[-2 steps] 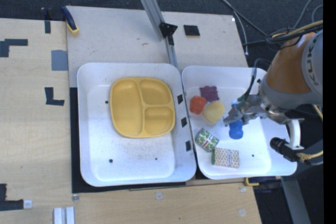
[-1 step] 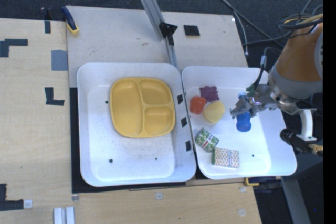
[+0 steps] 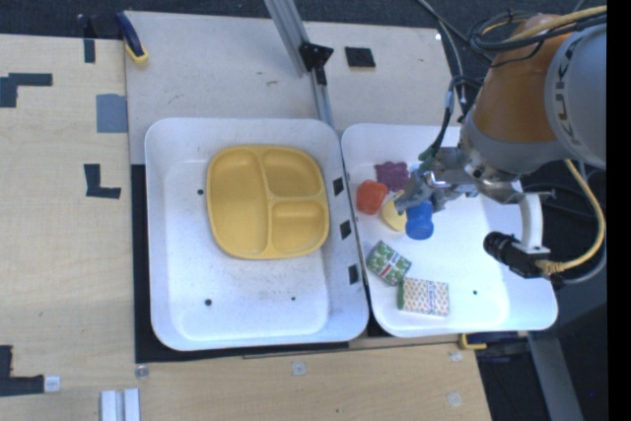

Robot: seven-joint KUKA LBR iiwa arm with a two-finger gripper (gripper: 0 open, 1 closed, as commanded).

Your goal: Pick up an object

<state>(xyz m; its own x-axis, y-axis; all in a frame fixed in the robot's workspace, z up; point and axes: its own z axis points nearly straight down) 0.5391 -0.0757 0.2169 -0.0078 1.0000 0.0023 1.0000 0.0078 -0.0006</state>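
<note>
Arm (image 3: pixel 552 94) cut off at right edge. Gripper (image 3: pixel 422 192) fingertips blurred among toys. Yellow toy (image 3: pixel 393 213) partly hidden behind blue cylinder (image 3: pixel 419 222). Purple toy (image 3: pixel 391 175) shape unclear.

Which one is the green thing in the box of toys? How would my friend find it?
Look in the right white bin, the one holding the small toys. Near its front left lies the green packet, just left of a pink speckled packet. It's the only green thing there.

Light was even and bright, from overhead. The white bins (image 3: pixel 246 330) looked slightly washed out. Shadows were soft; detail was mildly blurred throughout.
</note>
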